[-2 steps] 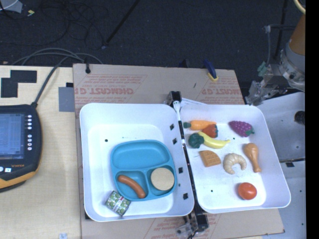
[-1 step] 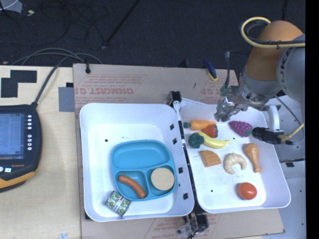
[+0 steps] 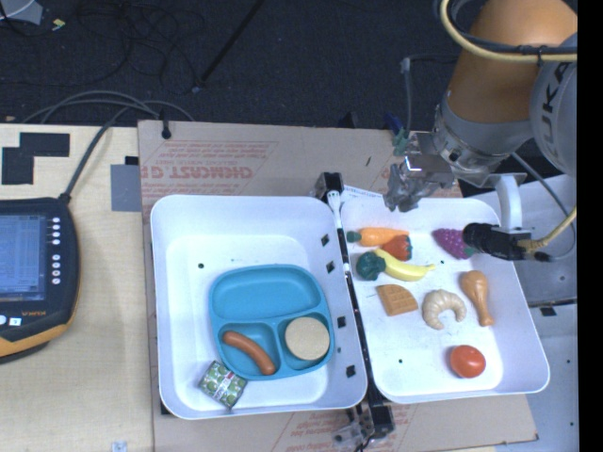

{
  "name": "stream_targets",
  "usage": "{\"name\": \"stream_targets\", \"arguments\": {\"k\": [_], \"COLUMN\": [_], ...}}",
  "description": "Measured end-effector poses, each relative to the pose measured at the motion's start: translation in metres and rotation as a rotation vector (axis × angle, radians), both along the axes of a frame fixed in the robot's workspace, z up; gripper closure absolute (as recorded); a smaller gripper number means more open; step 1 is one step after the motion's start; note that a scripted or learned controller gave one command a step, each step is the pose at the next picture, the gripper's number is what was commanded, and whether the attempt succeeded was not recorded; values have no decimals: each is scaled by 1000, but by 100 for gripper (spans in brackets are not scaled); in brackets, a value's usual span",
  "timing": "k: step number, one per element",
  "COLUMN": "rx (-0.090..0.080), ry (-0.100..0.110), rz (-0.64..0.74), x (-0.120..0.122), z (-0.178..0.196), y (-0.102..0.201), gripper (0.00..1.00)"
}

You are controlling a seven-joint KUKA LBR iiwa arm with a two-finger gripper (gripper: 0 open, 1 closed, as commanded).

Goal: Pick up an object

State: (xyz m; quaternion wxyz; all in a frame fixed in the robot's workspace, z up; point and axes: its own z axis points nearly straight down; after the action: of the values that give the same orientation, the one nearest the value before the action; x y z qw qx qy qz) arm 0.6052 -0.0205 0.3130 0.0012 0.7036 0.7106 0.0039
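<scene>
A green-labelled packet (image 3: 223, 383) lies in the left bin (image 3: 179, 252) beside the blue tray (image 3: 267, 295). The claw (image 3: 407, 196) hovers above the carrot (image 3: 381, 236); its opening cannot be told.

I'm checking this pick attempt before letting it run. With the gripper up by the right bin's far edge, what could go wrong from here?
1. The carrot, red pepper, banana and broccoli lie bunched together, so a descent there may nudge neighbours or catch two.
2. The gripper hangs near the right bin's far rim, so a straight drop could strike it.
3. The croissant and drumstick are rounded and might slip.
</scene>
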Motion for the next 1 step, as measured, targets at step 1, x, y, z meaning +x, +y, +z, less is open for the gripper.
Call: {"name": "stream_targets", "arguments": {"k": [1], "rx": [0], "ry": [6], "rz": [1], "x": [-34], "z": [46], "y": [105], "gripper": [100]}}
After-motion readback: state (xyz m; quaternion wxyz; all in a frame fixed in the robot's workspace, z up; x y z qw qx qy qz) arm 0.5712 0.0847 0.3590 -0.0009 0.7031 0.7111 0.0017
